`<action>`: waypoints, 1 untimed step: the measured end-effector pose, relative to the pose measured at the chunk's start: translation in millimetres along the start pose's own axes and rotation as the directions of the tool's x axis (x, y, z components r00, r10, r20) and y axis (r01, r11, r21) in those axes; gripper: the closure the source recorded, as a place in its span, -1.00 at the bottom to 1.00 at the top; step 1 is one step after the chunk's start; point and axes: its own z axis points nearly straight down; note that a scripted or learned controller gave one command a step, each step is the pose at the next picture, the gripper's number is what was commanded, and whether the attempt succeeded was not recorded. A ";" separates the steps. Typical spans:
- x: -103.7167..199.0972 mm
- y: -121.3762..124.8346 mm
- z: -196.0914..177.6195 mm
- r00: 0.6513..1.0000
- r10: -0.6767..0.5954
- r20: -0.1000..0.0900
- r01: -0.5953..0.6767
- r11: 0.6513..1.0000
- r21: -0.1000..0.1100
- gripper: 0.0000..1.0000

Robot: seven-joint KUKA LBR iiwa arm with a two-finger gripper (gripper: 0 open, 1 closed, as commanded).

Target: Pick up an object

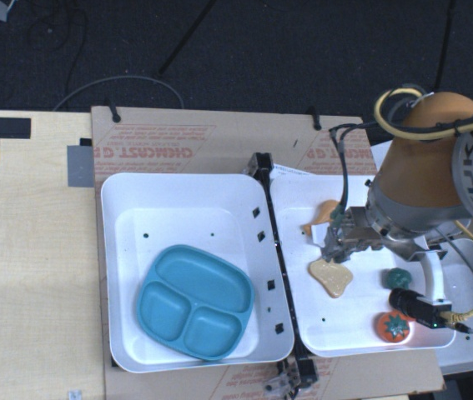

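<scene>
My gripper [335, 249] is low in the right bin [361, 340], near its left side. A flat tan piece [333, 278] lies on the bin floor just below the gripper, touching it or nearly so. An orange piece [327, 213] peeks out just behind the gripper, partly hidden by it. A small dark green object [398, 277] sits to the right, under the arm. A red-orange tomato-like toy [393, 327] rests near the bin's front right corner.
The left bin [128, 198] holds a blue divided plate [195, 302] toward its front. A black divider [271, 248] runs between the bins. The bulky grey and orange arm [424, 165] covers the right bin's back right part.
</scene>
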 end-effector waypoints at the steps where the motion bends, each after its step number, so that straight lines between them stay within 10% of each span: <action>1: 58.2 1.2 -3.9 1.000 -0.002 0.000 0.002 1.000 -0.001 1.00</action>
